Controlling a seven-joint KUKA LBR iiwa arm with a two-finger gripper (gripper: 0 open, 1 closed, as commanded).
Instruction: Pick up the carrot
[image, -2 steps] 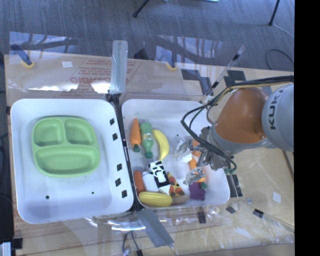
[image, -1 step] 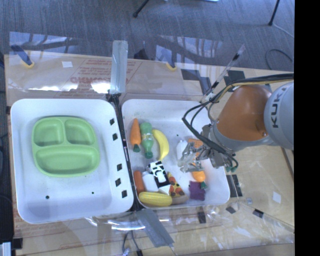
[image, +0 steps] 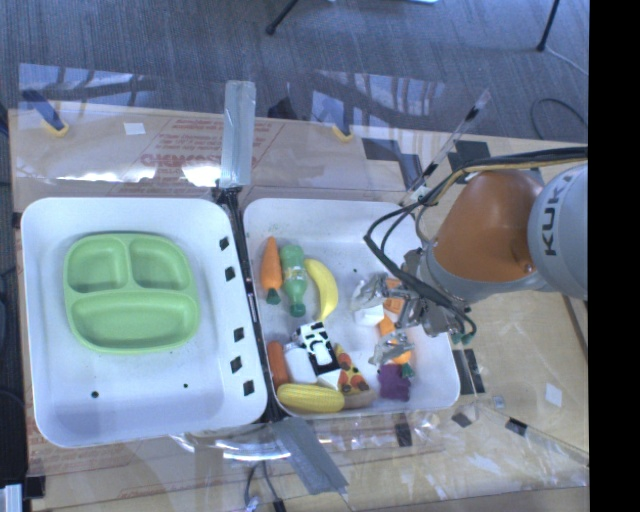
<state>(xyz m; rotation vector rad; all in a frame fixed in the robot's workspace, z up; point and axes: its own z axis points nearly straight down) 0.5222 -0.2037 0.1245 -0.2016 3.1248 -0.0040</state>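
The carrot (image: 270, 268) is orange and lies lengthwise at the left side of the right bin (image: 340, 215), next to a green bottle (image: 293, 280). My gripper (image: 381, 320) hangs low over the right part of that bin, well to the right of the carrot and apart from it. It is open, one fingertip (image: 367, 291) toward the back and the other toward the front. A small white piece (image: 368, 315) lies on the bin floor under the gap. The wrist hides the bin floor to its right.
A banana (image: 323, 287) lies between bottle and gripper. Near the front lie a second orange piece (image: 277, 362), a black-and-white object (image: 318, 345), a yellow corn cob (image: 310, 398), a pizza slice (image: 350, 380) and purple grapes (image: 396, 383). The left bin (image: 60, 400) holds a green divided plate (image: 130, 290).
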